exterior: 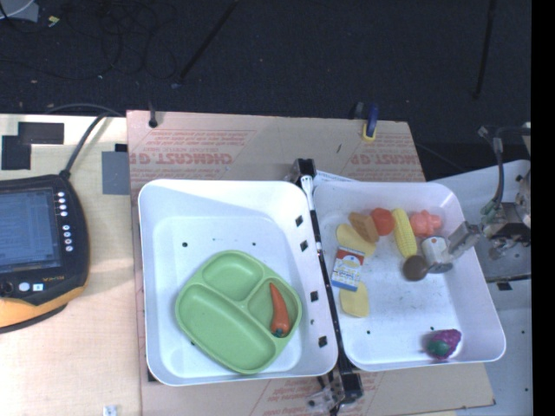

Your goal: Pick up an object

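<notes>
The right bin (473,306) holds several toy foods. Near its far wall lie a tan piece (362,226), a red-orange tomato (382,219), a yellow corn cob (404,233) and a pink piece (425,223). A small white, blue and red carton (348,269) lies towards the bin's left side, with a yellow slice (355,302) just below it. A metal scoop (436,251) with a brown ball (415,269) at its end rests right of the corn. A purple and green item (443,343) sits in the near right corner. In the left bin (173,211), a green divided plate (227,315) carries a red-orange pepper (278,308).
Both bins stand on a cardboard sheet (260,150). A teach pendant with a lit screen (35,241) lies left of the bins. Cables and dark hardware (507,224) crowd the white surface at the right edge. A blue clip (371,121) stands at the cardboard's far edge.
</notes>
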`<control>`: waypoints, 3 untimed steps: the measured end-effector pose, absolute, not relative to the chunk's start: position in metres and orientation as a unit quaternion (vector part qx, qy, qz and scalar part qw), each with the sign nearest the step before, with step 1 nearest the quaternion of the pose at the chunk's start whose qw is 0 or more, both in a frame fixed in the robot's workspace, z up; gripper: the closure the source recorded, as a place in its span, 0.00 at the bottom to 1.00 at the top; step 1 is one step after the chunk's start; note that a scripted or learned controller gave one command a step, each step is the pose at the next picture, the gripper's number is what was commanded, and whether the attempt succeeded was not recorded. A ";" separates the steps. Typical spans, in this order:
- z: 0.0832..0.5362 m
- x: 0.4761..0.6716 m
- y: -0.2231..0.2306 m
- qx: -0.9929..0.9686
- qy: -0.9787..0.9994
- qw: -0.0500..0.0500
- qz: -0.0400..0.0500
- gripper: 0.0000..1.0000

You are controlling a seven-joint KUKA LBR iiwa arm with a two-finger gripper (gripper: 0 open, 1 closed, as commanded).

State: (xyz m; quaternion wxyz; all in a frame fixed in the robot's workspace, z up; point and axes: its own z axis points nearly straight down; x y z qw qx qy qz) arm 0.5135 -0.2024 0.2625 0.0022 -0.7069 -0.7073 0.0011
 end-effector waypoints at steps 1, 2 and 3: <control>0.093 0.556 -0.173 -0.705 -0.709 0.009 0.002 0.00; 0.088 0.601 -0.092 -0.708 -0.707 0.002 0.002 0.00; 0.089 0.561 -0.091 -0.708 -0.706 0.000 0.000 0.00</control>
